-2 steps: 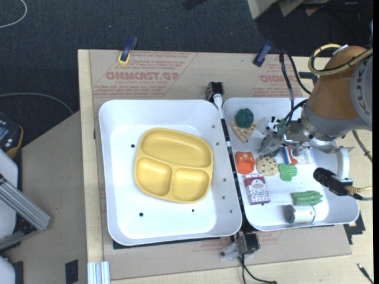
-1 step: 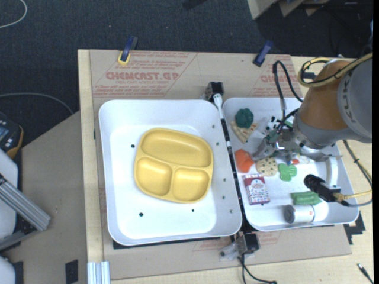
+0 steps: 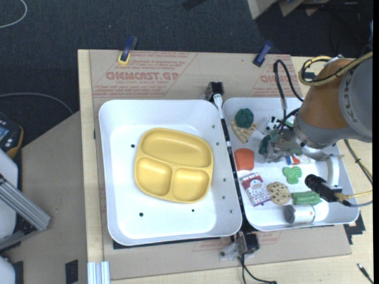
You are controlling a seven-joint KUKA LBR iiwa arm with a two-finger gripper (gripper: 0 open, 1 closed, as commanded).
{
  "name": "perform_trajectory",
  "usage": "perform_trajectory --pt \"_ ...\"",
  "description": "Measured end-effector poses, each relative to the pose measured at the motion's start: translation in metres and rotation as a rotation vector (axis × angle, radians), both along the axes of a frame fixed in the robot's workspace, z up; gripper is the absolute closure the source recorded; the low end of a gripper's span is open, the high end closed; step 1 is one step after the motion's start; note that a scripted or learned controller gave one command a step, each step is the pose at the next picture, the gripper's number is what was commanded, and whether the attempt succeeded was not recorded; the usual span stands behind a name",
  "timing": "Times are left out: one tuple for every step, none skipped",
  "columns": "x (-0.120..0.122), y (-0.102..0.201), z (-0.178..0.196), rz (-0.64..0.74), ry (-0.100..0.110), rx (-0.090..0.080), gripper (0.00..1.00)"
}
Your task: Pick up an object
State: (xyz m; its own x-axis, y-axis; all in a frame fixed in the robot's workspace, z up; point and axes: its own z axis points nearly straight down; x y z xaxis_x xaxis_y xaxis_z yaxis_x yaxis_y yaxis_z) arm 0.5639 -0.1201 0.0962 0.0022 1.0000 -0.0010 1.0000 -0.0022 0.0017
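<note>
Though low in the right bin (image 3: 349,218), the pincer (image 3: 273,145) is too blurred to read.

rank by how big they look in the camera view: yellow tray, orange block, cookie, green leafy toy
1. yellow tray
2. orange block
3. green leafy toy and cookie look about alike, so no ranking between them.

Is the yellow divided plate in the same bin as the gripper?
No, the yellow divided plate lies in the left bin, while the gripper is over the right bin.
</note>
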Motion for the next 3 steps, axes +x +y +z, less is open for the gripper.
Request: perform_trajectory --pt "0.000 0.002 0.043 0.003 -0.004 -0.001 1.00" --pt "0.006 -0.006 0.103 0.003 -0.007 -0.002 1.00" --pt "0.007 -0.006 0.131 0.003 -0.004 -0.001 1.00"
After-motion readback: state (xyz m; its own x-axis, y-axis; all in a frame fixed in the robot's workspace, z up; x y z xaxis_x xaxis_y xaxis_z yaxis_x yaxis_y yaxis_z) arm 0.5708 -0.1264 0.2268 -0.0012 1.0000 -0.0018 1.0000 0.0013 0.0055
